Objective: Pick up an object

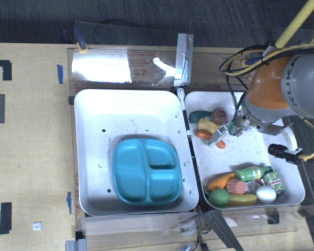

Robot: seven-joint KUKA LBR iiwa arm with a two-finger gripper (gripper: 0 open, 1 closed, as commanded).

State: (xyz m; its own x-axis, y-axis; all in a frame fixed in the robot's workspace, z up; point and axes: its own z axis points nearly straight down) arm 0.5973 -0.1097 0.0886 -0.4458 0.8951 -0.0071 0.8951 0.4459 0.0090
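Pale wood bench [26, 156] with black corner marks and bits of blue tape [59, 73]. Dark carpet-ish floor [146, 4] up top. Shiny clear sheet [125, 64] behind the bins, catching glare.

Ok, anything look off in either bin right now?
Nothing stands out. The blue divided tray lies flat in the left bin; the toy foods sit in two clusters in the right bin, none spilled.

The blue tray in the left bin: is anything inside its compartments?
The blue tray in the left bin shows three bare compartments, nothing in them. Whatever lies beneath the tray is covered.
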